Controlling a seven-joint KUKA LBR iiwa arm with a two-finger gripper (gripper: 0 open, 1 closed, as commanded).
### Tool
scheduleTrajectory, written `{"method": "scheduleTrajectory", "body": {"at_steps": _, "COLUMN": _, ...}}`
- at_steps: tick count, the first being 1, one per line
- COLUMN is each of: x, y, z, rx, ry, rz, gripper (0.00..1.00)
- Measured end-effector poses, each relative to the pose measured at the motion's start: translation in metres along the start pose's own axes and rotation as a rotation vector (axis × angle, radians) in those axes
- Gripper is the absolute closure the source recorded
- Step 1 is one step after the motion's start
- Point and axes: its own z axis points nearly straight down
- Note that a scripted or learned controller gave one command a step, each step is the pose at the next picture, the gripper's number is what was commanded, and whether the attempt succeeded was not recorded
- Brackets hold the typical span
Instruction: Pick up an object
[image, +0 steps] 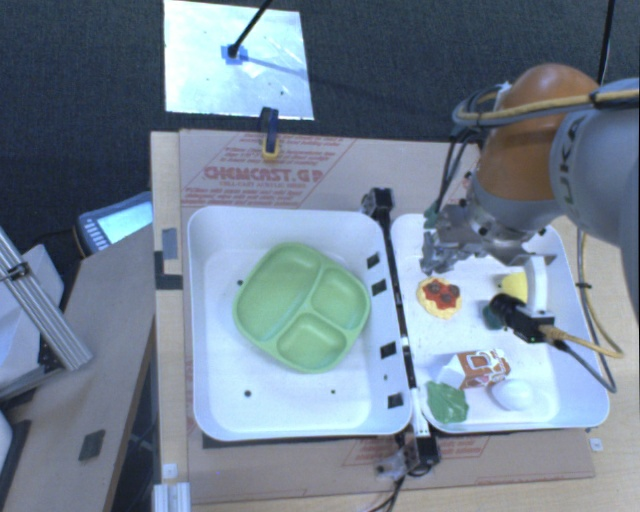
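Note:
My gripper (436, 260) hangs over the back left part of the right bin (580, 400), under the grey arm with its orange band (530, 130). Just in front of it lies a small round pizza toy (440, 297), yellow with red topping, close below the gripper's tip. I see nothing held in the gripper. Further right are a yellow piece (514, 285) and a dark green piece (497, 314). Near the bin's front lie a small red and white carton (483, 368), a white egg (514, 395) and a green leaf (447, 402).
The left bin (215, 400) holds a light green divided plate (302, 305). A black divider (392, 300) runs between the bins. A yellow cable (590, 346) trails across the right bin's right side. A white upright part (537, 283) stands beside the yellow piece.

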Motion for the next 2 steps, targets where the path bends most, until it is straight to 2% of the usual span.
{"method": "scheduleTrajectory", "body": {"at_steps": 1, "x": 0.055, "y": 0.023, "z": 0.010, "rx": 0.001, "ry": -0.001, "rz": 0.001, "gripper": 1.00}}
{"method": "scheduleTrajectory", "body": {"at_steps": 2, "x": 0.116, "y": 0.033, "z": 0.018, "rx": 0.002, "ry": 0.000, "rz": 0.001, "gripper": 1.00}}
